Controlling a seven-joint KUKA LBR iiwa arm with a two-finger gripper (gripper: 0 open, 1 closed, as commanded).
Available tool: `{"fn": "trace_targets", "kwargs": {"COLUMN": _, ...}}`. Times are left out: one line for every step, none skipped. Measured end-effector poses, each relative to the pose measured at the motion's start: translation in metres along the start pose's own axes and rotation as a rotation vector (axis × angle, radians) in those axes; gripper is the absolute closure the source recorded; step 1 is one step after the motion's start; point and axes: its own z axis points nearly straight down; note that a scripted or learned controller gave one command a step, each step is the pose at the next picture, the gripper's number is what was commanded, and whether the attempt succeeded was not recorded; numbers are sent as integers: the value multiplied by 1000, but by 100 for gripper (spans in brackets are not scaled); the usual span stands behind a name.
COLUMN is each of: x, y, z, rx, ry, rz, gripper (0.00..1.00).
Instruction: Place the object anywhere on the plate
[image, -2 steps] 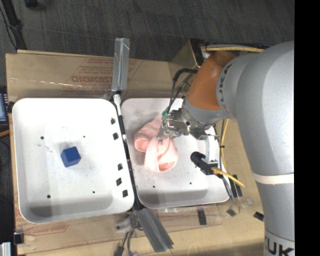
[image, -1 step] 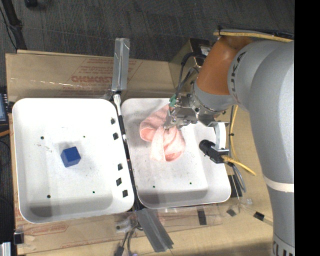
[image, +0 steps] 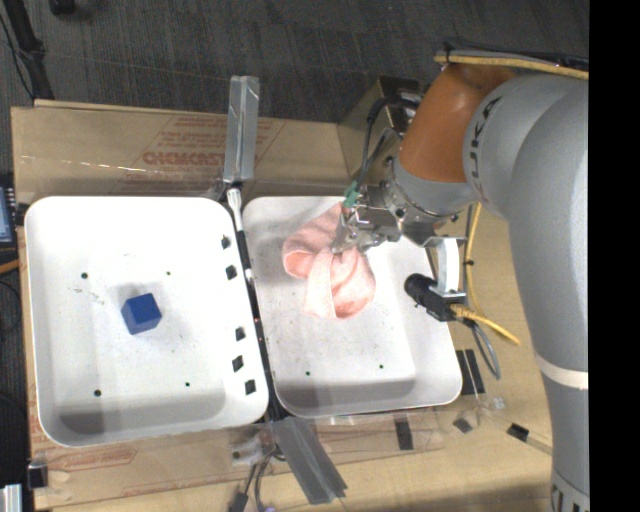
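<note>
A small blue cube (image: 142, 312) lies on the floor of the left bin (image: 60, 240), left of its middle. A pink, glossy, plate-like thing (image: 338, 283) sits in the upper middle of the right bin (image: 400, 370); its shape looks uneven, and its upper part is hidden under the arm. My gripper (image: 355, 237) hangs over the top right part of that pink thing, far to the right of the cube. I see nothing of the cube's colour at the gripper.
The grey arm with its orange band (image: 450, 110) covers the right bin's upper right corner. A black part with yellow cables (image: 440, 298) juts over that bin's right rim. A metal divider (image: 240, 130) stands between the bins at the back.
</note>
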Motion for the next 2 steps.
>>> {"fn": "trace_targets", "kwargs": {"x": 52, "y": -5, "z": 11, "rx": 3, "ry": 0, "rz": -405, "gripper": 100}}
{"fn": "trace_targets", "kwargs": {"x": 104, "y": -8, "z": -1, "rx": -1, "ry": -2, "rz": -809, "gripper": 100}}
